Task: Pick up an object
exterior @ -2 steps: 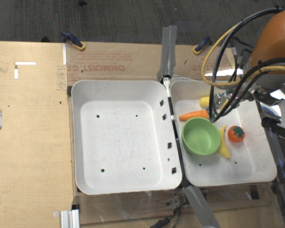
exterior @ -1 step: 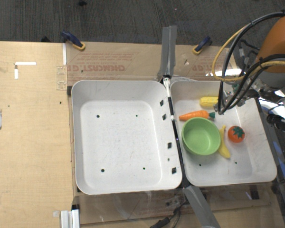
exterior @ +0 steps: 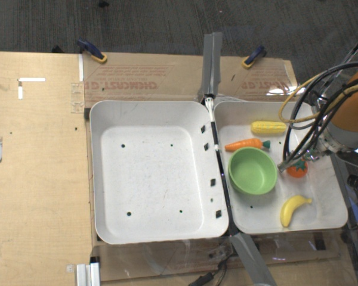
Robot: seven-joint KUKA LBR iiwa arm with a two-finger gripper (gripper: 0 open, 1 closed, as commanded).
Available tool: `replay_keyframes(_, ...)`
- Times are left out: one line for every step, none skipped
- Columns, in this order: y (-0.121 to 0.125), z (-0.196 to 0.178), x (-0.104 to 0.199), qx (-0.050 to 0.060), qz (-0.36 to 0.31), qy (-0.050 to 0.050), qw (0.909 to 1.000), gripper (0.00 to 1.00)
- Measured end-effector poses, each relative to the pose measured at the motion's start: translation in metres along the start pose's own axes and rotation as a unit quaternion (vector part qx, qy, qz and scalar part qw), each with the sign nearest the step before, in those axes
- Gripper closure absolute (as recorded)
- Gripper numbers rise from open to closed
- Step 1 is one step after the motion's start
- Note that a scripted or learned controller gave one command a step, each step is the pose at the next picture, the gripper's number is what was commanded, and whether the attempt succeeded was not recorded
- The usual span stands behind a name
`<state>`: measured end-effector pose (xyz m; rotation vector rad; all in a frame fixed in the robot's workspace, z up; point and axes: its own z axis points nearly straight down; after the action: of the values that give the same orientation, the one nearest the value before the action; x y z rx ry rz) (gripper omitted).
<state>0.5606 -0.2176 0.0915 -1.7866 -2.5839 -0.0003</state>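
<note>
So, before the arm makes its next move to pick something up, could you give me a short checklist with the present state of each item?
1. Things to pick lie in the right bin: corn, carrot, green bowl, banana, a red-orange thing: ok.
2. Gripper is above the right bin, beside the bowl and the red-orange thing: ok.
3. A thing is held by the gripper: cannot tell.
4. Cables hang over the corn's end and the red-orange thing, hiding part of them: not ok.
5. Banana lies apart from the other things, easy to reach: ok.
</note>
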Motion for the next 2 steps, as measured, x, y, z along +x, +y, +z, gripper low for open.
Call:
replay_keyframes(0.0, -0.01, -0.001, -0.001, 0.002, -0.002, 1.0, 1.0)
replay_keyframes(0.082, -0.097, 0.038, -0.001, -0.126, -0.002, 0.992, 1.0)
